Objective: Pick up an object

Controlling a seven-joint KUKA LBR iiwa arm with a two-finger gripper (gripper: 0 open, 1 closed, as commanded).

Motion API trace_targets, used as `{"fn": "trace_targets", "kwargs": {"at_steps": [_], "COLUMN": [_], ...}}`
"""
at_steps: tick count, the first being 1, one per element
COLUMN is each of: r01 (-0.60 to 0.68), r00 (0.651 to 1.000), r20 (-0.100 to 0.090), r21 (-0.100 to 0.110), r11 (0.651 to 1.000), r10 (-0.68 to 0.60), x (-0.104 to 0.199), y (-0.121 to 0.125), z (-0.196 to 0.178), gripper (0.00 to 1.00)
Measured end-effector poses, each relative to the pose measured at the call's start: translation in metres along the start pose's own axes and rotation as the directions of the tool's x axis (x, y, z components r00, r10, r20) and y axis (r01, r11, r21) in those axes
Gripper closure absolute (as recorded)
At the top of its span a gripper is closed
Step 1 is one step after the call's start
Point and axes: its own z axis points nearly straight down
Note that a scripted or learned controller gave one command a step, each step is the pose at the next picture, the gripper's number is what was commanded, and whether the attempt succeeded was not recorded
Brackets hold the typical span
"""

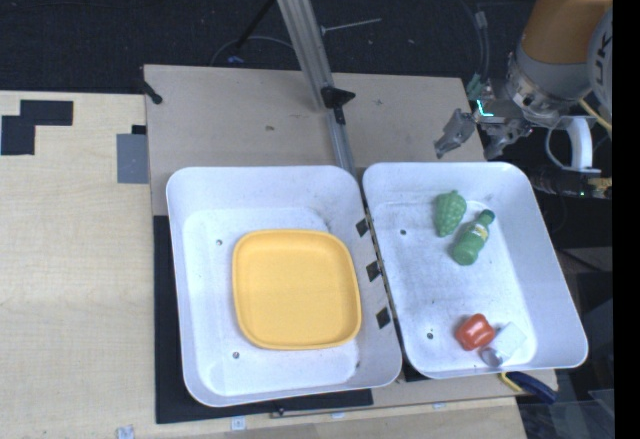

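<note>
The right bin (420, 277) holds a bumpy green object (449, 212), a small green bottle (471, 239) with a yellow cap, and a red object (475, 331) near the front corner. A small pale item (496, 355) lies beside the red one. My gripper (475, 135) hangs above the bin's far rim, behind the green objects, open and with nothing between its fingers.
A square yellow plate (296, 288) lies in the left bin (190, 207). An aluminium bar (310, 37) slants from the back down to where the bins meet. Cables hang around the arm at the right.
</note>
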Motion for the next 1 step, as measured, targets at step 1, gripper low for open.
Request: {"fn": "trace_targets", "kwargs": {"at_steps": [1], "r01": [0.000], "r00": [1.000], "r20": [0.000], "r21": [0.000], "r11": [1.000], "r10": [0.000], "x": [0.0000], "y": [0.0000], "z": [0.0001], "gripper": [0.00]}}
